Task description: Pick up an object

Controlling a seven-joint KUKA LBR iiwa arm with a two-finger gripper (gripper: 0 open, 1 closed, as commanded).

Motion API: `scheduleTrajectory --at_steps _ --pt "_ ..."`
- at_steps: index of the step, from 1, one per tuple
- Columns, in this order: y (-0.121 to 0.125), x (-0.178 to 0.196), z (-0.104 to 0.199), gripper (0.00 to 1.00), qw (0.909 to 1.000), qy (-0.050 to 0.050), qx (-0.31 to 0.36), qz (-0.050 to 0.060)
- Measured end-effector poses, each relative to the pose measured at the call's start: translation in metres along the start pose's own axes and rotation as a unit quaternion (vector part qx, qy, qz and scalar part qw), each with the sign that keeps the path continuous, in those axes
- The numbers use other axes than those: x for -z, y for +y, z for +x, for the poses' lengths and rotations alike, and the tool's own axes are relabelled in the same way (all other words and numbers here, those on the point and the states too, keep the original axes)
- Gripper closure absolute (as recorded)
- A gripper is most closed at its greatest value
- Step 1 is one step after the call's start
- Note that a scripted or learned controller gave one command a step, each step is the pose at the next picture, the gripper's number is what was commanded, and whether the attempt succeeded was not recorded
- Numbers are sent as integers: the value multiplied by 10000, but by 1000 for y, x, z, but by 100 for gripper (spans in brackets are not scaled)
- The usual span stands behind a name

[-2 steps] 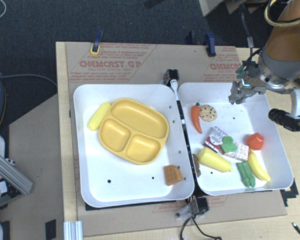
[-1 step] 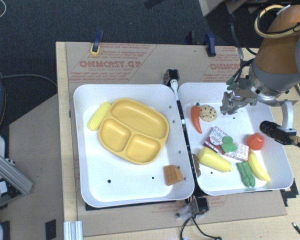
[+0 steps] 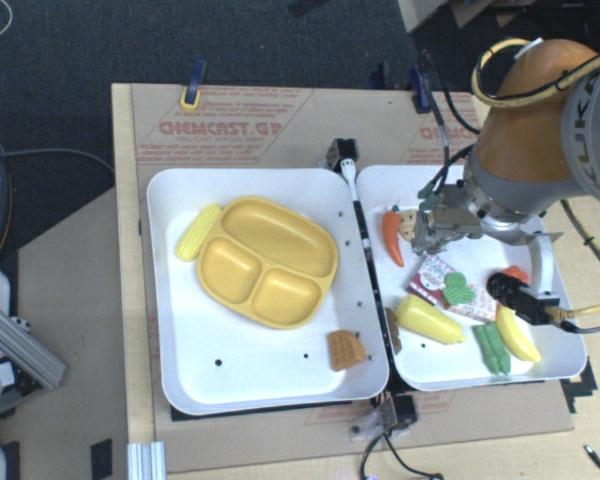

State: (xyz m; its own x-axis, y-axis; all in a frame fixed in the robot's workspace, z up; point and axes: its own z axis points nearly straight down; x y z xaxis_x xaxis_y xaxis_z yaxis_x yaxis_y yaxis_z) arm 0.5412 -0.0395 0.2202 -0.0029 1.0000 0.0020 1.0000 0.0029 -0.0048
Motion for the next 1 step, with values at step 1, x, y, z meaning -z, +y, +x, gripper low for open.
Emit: scheduleTrajectory --at_steps 1 --pt "-26 13 41 100 10000 5 8 -8"
